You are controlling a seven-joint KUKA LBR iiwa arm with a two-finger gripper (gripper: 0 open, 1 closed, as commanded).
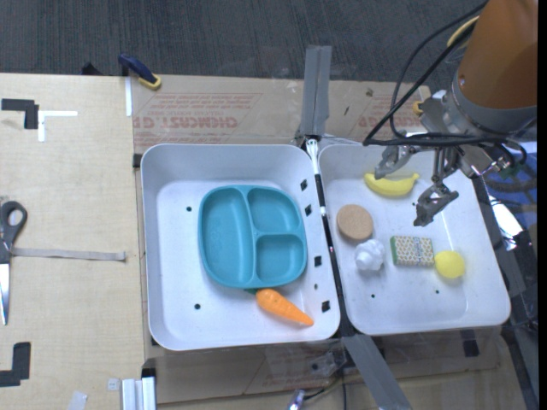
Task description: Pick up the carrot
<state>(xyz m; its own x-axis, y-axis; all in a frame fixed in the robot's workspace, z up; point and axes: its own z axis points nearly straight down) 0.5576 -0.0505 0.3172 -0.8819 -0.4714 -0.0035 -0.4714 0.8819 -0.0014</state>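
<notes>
1. A slanted overhead view shows a bench bearing two shallow white bins side by side, the left bin (162, 254) and the right bin (479, 297), touching along a shared middle edge.
2. The carrot (284, 307), orange and stubby, lies on the floor of the left bin near its front wall, just beside the front edge of a teal divided plate (253, 236). It points toward the bin's front right corner.
3. The grey robot arm (504, 49) with its orange band enters from the right and hangs above the rear of the right bin. Its gripper (416, 184) hovers near a banana (391, 184), and the two fingers stand apart with nothing between them.
4. Progress, as a judgement: the pick has not begun. The carrot sits untouched in the other bin, well apart from the gripper. Left to do are crossing to the left bin, lowering over the carrot, closing on it and lifting.
5. Count in the left bin: one carrot, one plate with three compartments.
6. Count in the right bin: one banana, one round tan disc like a cookie (355, 222), one crumpled white object (369, 255), one patterned sponge (412, 250), one lemon (449, 264).
7. Outside the bins, one pair of scissors (8, 229) lies at the bench's left edge.
</notes>
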